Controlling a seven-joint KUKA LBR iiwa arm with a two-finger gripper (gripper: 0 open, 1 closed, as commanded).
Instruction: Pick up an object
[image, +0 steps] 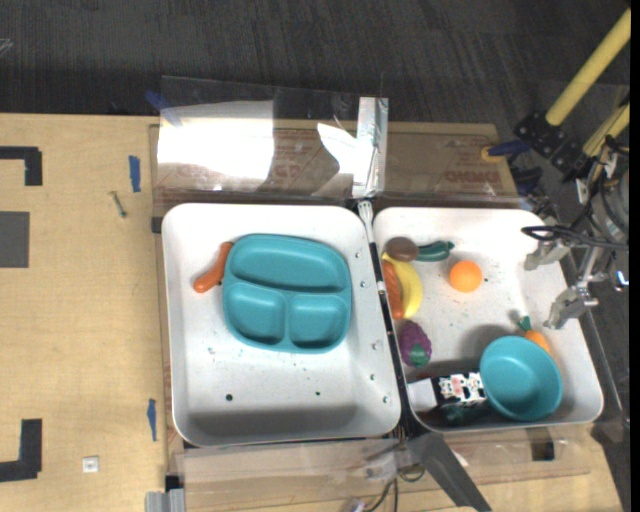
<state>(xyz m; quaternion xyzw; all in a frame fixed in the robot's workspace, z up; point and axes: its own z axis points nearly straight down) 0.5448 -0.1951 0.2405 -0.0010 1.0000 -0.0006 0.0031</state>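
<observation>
Nearest the camera, a teal bowl (519, 376) sits in the right bin's (500, 225) front right corner. Larger, a teal divided plate (287, 291) fills the left bin's (190, 330) middle. Gripper (565, 285) hangs over the right bin's right edge, fingers spread, gripping nothing.

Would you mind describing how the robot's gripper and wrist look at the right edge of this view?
The gripper is pale grey metal with slim, angular fingers, seen over the right bin. Thin dark cables loop around the wrist just behind it. The view is too small to show any markings on it.
</observation>
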